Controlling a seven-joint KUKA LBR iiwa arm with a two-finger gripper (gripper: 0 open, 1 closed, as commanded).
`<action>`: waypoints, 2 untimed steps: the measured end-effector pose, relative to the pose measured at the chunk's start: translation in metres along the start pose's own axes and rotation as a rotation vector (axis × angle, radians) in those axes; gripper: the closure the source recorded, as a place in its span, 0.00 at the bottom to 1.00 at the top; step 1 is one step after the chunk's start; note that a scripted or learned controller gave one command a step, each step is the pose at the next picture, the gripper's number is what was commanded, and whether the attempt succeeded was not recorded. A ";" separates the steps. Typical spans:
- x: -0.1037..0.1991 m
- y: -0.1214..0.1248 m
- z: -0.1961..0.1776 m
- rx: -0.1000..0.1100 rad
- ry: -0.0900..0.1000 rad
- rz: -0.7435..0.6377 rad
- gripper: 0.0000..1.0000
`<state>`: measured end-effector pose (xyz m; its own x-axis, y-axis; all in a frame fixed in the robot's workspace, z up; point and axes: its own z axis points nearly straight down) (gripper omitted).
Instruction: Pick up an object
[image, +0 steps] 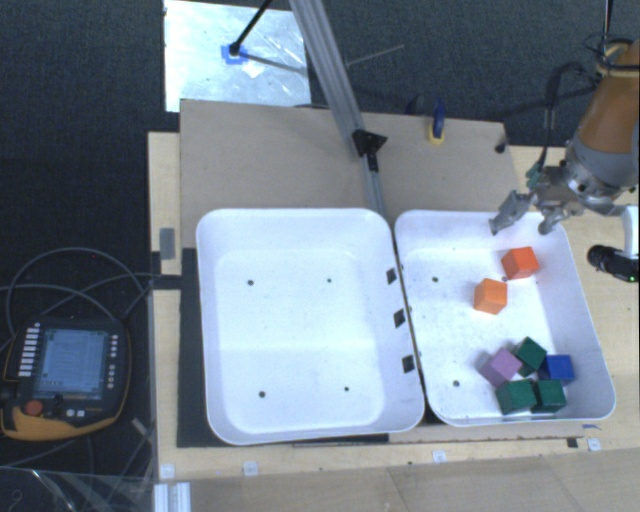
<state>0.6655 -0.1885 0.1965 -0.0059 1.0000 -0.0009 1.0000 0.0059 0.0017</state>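
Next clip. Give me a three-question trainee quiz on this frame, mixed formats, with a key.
1. True or false: the pincer holds a cube.
2. Which bin contains the cubes? A) left bin B) right bin C) both
3. Fill in: the cube beside the purple cube and nearest the blue cube on its upper left is ____ in colour.

Key
1. False. The pincer is open above the far edge of the right bin, with nothing between its fingers; the red-orange cube lies just below it.
2. B. All cubes, including the orange cube, lie in the right bin.
3. Green: the green cube.
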 end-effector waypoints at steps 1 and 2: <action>0.000 0.000 0.000 0.000 -0.001 0.001 0.00; -0.003 0.002 0.041 0.003 0.000 0.002 0.00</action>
<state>0.6677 -0.1914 0.1553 -0.0044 1.0000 -0.0012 1.0000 0.0044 -0.0010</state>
